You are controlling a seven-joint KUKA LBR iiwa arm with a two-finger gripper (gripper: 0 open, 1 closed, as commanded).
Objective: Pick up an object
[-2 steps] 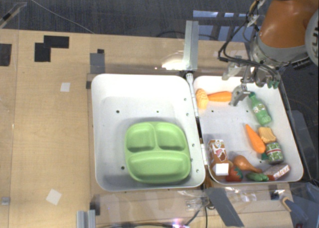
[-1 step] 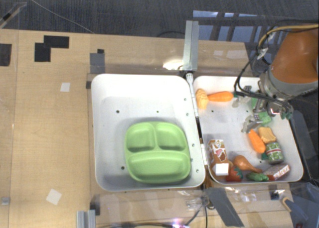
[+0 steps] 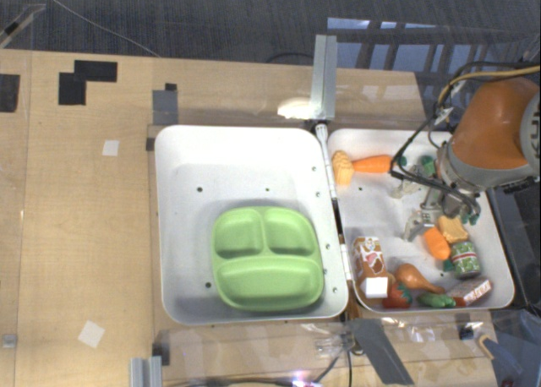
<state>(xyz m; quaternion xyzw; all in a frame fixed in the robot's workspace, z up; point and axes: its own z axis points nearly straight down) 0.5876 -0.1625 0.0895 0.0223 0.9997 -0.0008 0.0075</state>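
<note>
Two white bins side by side on a wooden counter (image 3: 76, 233). In the left bin (image 3: 186, 166), a green divided tray (image 3: 266, 258) toward the near side. In the right bin (image 3: 372, 199), a cluster of toy foods: a carrot (image 3: 365, 166) lying crosswise near the far left corner, its pale yellow end against the dividing wall; a small brown-and-white carton (image 3: 369, 257) by the left wall; a white block (image 3: 376, 286) just below it; a brown onion-like piece (image 3: 414, 276), a green pod (image 3: 436, 299) and a red-and-white wrapper (image 3: 478, 291) along the near edge. Reaching in from the right, the grey arm with its orange band (image 3: 497, 128), gripper (image 3: 433, 218) down over the right half of that bin, just above an orange piece (image 3: 437, 244) (touching or merely close, hard to say). Beside it, a tan block (image 3: 453, 229) and a green can (image 3: 466, 260). Cannot tell how the gripper is set, nor whether anything sits within it.
</note>
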